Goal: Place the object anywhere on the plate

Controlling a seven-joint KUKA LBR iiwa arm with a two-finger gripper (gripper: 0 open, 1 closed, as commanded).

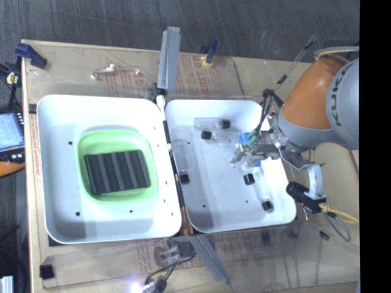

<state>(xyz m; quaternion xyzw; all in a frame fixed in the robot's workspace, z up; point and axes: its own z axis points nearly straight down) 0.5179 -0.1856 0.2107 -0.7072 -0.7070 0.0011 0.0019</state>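
Observation:
A light green plate (91, 144) lies in the left bin (52, 163). A dark grey ribbed rectangular object (116, 171) rests flat on the middle of the plate. My gripper (246, 155) hangs low over the right bin (211, 215), near its right side and far from the plate. It is among clear vials with black caps. One capped vial (249, 177) lies just below the gripper. The arm's orange band and wrist hide the bin's right rim.
More clear vials lie in the right bin: one near the back (211, 125), one by the front right corner (264, 198). A small black piece (184, 177) sits by the bin's left wall. A metal bar (168, 57) stands behind the bins, and cables trail at the front right.

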